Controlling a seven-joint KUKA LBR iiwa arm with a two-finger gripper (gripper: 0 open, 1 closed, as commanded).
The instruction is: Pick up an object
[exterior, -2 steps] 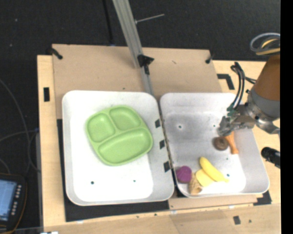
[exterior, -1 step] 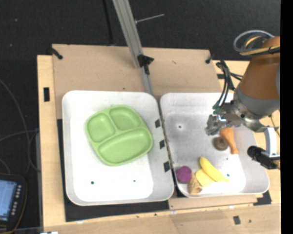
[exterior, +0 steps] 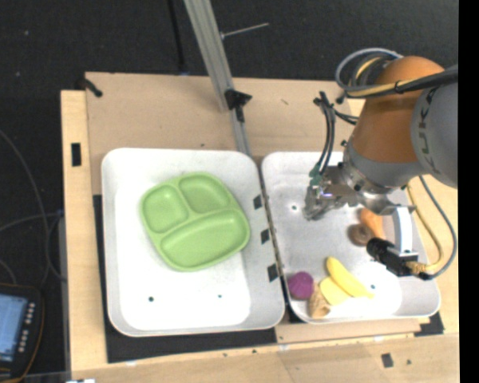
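Observation:
My gripper [exterior: 316, 203] hangs over the upper middle of the right bin [exterior: 297, 239], its fingers pointing down and left toward the bin floor. I see nothing between them. Near the bin's front edge lie a purple round piece [exterior: 301, 284], a yellow banana [exterior: 347, 278] and a pale wedge-shaped piece [exterior: 325, 295]. An orange item [exterior: 370, 221] and a small brown item [exterior: 357, 234] sit under the wrist on the right, partly hidden by the arm.
The left bin [exterior: 128, 294] holds a green divided plate [exterior: 195, 220]. A slanted metal pole [exterior: 214, 50] rises behind the bins. Black cables and a black fitting [exterior: 393, 258] trail from the wrist over the right bin's right side.

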